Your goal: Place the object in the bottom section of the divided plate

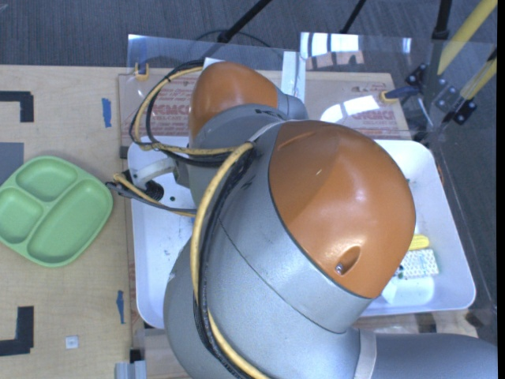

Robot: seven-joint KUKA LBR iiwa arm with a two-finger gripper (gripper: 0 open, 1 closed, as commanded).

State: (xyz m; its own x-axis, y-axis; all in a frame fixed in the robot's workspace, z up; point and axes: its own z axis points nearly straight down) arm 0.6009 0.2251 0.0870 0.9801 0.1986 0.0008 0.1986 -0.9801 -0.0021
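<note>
A green divided plate (54, 209) lies on the wooden bench at the left, with two small sections at its top and left and one large section at its lower right; nothing lies in any of them. The arm's grey and orange body fills the middle of the camera view and covers most of the left bin (158, 251). The wrist end reaches toward the left bin's upper left corner, and the gripper itself is hidden under the arm. At the lower right of the right bin (450, 235) lie a yellow object (417, 243) and a pale speckled block (417, 265).
Black tape marks sit on the bench at the far left. Blue tape strips mark the bench beside the left bin. Clear panels stand behind both bins. Tripod legs and a yellow pole rise at the upper right.
</note>
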